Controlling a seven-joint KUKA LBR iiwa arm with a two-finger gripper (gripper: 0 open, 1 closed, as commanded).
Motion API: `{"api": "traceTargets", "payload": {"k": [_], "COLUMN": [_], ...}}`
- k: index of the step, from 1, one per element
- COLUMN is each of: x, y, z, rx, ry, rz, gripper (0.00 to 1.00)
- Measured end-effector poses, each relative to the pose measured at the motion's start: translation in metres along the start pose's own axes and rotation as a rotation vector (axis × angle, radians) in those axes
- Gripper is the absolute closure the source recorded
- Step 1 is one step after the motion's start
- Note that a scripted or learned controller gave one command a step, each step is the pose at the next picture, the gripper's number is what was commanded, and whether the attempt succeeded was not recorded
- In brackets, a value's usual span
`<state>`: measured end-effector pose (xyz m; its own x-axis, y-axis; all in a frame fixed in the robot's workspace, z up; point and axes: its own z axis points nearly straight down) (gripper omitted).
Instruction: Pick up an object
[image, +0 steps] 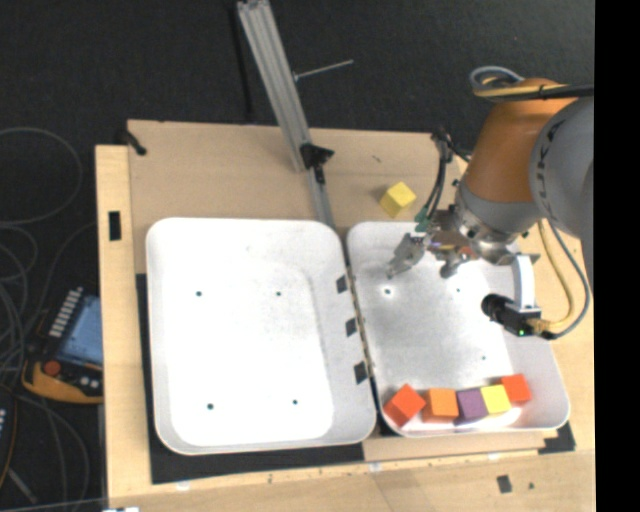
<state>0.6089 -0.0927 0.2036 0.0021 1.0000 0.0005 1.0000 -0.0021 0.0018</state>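
- Blocks in a row along the near wall of the right bin (545, 385): red-orange block (405, 403), orange block (442, 403), purple block (470, 404), yellow block (496, 400), red block (516, 389), touching side by side.
- Left bin (170, 300) adjoins the right one.
- Gripper (428, 258) hangs over the right bin's far end, fingers apparently spread and gripping nothing; the view is small.
- Yellow cube (398, 198) lies on the surface (220, 170) beyond the bins, just beside the gripper.

my gripper (427, 257) over the far end of the right bin (455, 330), fingers spread, nothing between them | five blocks in a row along that bin's near wall: red block (405, 403), orange block (441, 402), purple block (470, 403), yellow block (496, 399), red-orange block (516, 389) | yellow cube (397, 198) on the bench beyond the bin | left bin (245, 330) beside it
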Motion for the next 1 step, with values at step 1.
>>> {"api": "traceTargets", "payload": {"k": [1], "x": [-0.0058], "y": [-0.0148], "z": [-0.0417], "rx": [-0.004], "ry": [-0.002], "rz": [0.002], "gripper": [0.0]}}
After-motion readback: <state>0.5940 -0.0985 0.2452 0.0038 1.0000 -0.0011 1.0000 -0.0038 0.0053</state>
